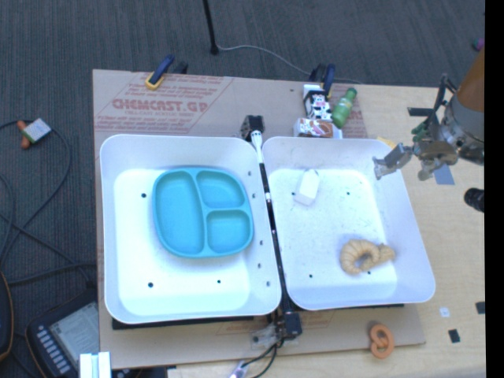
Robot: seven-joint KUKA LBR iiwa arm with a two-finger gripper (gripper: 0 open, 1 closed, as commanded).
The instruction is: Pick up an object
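The croissant-shaped object point(365, 256) is lying in the right bin point(409, 235), near that bin's front right corner, curled and tan against the white floor. A small white block point(308, 187) is sitting in the same bin, farther back and toward its left wall, well apart from the croissant-shaped object.

The bench is showing a brown board point(169, 105) with red lettering under both bins, and dark grey carpet point(79, 22) is spreading around it, with black cables point(24, 235) trailing along the left. A blue and yellow clamp point(160, 70) is gripping the board's back edge, a green bottle point(342, 106) is lying behind the right bin, and an orange ring point(381, 340) is resting on the board in front of it.

The left bin point(126, 164) is holding a blue divided plate point(202, 212) with three compartments, lying flat near its middle.

The gripper point(413, 160) is hovering above the right bin's back right corner, well apart from the croissant-shaped object, its two fingers spread apart with nothing between them.
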